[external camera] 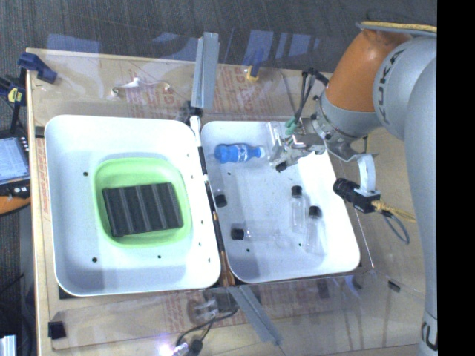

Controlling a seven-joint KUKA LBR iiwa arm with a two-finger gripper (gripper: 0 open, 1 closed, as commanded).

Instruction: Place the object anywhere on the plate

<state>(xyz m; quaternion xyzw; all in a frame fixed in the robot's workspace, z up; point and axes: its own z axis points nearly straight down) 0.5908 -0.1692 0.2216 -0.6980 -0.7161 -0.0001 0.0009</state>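
In the right-hand shallow white bin (338, 254), near its upper left corner, lies the small blue plastic bottle (237, 153), on its side and touching nothing else. The grey arm's two-finger gripper (285, 154) hangs just to the bottle's right, close but apart from it (whether its fingers are spread or closed cannot be told from this slant). In the left white bin (63, 199) sits the green rounded-square plate (141, 175), with a dark ribbed rectangular block (141, 207) resting on it. Bottle and plate are well apart, in separate bins.
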